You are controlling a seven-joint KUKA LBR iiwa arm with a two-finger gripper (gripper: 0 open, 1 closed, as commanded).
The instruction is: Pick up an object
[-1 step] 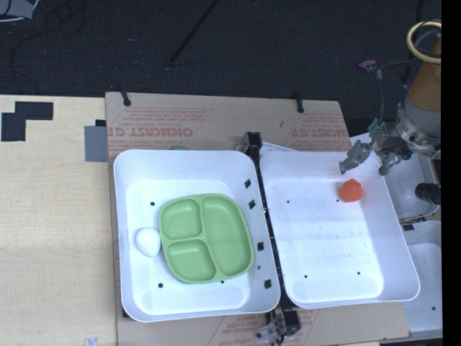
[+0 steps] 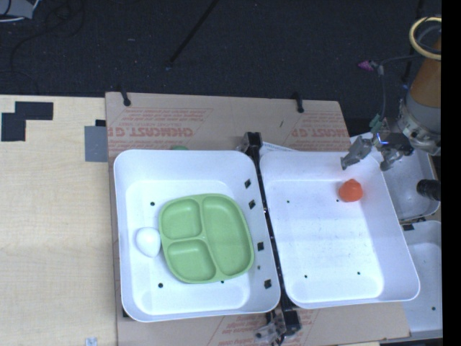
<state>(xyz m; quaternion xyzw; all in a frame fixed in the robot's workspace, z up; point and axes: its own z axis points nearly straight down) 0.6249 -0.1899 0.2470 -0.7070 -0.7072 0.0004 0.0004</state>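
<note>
A small orange-red ball (image 2: 351,191) lies in the right bin (image 2: 338,280), near its far right corner. My gripper (image 2: 374,153) hangs just above and to the right of the ball, over the bin's back right rim, with its two fingers spread apart and nothing between them. In the left bin (image 2: 133,193) sits a green divided plate (image 2: 205,238) with three compartments. A white egg-shaped object (image 2: 148,241) rests against the plate's left side.
Both bins stand on a cardboard sheet (image 2: 216,121) atop the bench. A black divider (image 2: 263,222) runs between the bins. The arm's orange band (image 2: 426,81) and grey wrist stand at the right edge, beside the right bin.
</note>
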